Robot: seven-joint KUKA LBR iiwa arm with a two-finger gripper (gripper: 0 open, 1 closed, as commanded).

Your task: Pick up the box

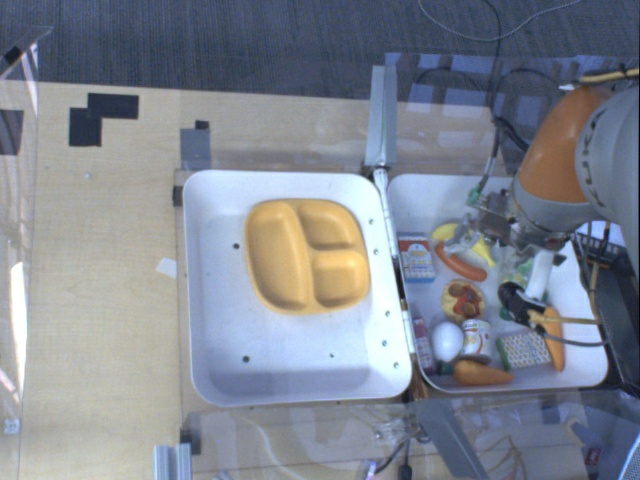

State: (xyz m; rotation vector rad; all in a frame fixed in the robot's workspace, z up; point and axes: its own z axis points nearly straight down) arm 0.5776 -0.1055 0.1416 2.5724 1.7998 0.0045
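Box [417, 260] not yet picked up: it lies flat at the left edge of the right bin [596, 373], against the wall shared with the left bin [215, 368]. Nothing is seen lifted; the whole grasp is judged still left to do.

Left bin: a yellow tray [305, 253] with compartments is seen near its middle.

Right bin, left to right: box, then egg [447, 341] near the front edge, carrot [481, 373] at the front edge, sausage [460, 264] just beside the box, banana [447, 233] behind it, a can [477, 336], a patterned pad [524, 349] toward the front right corner.

Arm [575, 163] is seen over the back right of the right bin, with the gripper [500, 230] above the banana and sausage, apart from the box. State of the jaws cannot be told; they are hidden by the wrist.

Sausage and egg crowd the box's right side; the bin wall blocks its left, so a clean approach is judged tight.
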